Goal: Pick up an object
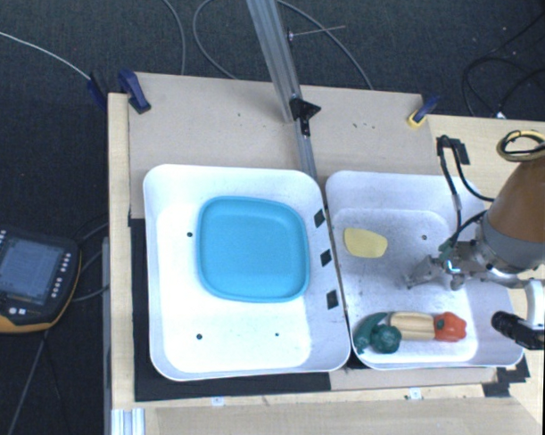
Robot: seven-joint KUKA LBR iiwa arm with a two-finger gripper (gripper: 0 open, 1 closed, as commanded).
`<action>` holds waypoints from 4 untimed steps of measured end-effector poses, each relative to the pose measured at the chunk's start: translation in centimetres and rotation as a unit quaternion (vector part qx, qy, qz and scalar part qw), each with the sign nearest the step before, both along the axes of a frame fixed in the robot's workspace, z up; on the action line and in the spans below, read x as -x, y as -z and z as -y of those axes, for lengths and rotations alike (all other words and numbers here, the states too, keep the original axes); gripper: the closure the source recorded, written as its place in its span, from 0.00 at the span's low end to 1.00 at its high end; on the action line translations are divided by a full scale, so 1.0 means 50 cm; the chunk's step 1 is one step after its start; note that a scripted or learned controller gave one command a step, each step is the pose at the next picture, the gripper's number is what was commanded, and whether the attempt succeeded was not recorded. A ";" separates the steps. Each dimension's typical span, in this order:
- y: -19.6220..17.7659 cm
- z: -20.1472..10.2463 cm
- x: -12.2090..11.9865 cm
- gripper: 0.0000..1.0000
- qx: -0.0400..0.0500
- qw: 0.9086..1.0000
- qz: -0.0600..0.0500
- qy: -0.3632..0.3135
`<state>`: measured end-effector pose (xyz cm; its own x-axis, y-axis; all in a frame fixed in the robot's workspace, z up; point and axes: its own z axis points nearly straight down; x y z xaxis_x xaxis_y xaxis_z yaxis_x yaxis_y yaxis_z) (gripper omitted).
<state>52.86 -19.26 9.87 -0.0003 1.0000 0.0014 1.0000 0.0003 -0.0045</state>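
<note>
Unlettered white bins [164,253], gripper [424,275] above right bin near yellow piece [365,242].

Two white bins sit side by side — the left bin [168,280] holds a blue plate [252,248]. In the right bin [389,194] lie a yellow piece [365,242], a green object [378,335], a tan block [411,326] and a red object [450,326] — with the gripper [431,273] low over its floor.

Dark carpet floor [65,35] with cables surrounds the wooden bench [222,121].
</note>
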 end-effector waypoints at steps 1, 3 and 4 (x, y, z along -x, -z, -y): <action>-0.026 0.001 -0.003 1.00 0.001 1.000 0.003 0.000; -0.200 -0.011 -0.003 1.00 0.001 1.000 0.004 0.000; -0.288 0.000 -0.002 1.00 0.001 1.000 0.005 0.000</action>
<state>52.97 -19.27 24.26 -0.0001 1.0000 -0.0013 1.0000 0.0001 0.0047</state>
